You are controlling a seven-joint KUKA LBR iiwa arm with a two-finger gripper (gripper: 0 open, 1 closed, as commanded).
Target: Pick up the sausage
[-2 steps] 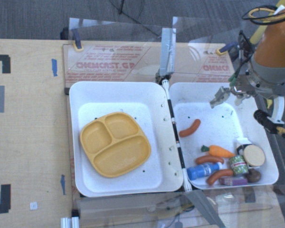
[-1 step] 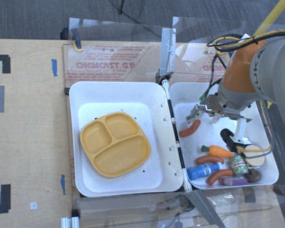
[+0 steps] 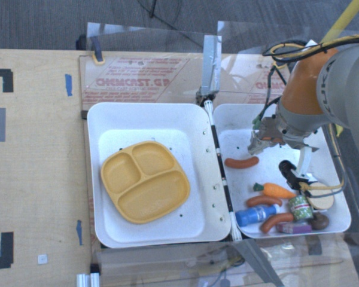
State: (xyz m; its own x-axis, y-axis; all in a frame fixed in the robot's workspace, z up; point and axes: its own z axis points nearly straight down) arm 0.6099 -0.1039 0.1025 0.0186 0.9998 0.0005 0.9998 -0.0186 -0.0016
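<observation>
A reddish-brown sausage (image 3: 241, 162) lies flat on the floor of the right bin (image 3: 230, 119), near its left wall. My gripper (image 3: 256, 144) hangs just above and slightly right of the sausage's right end, pointing down. Nothing shows between it and the sausage. Two more sausage-like pieces lie at the bin's front: one (image 3: 264, 201) beside the carrot and another (image 3: 277, 221) by the front wall.
Crowding the right bin's front right corner are an orange carrot (image 3: 278, 190), a blue bottle (image 3: 255, 215), a green can (image 3: 300, 208), a purple item (image 3: 296, 227) and a bread slice (image 3: 320, 200). The left bin (image 3: 107, 124) holds a yellow divided plate (image 3: 145, 181).
</observation>
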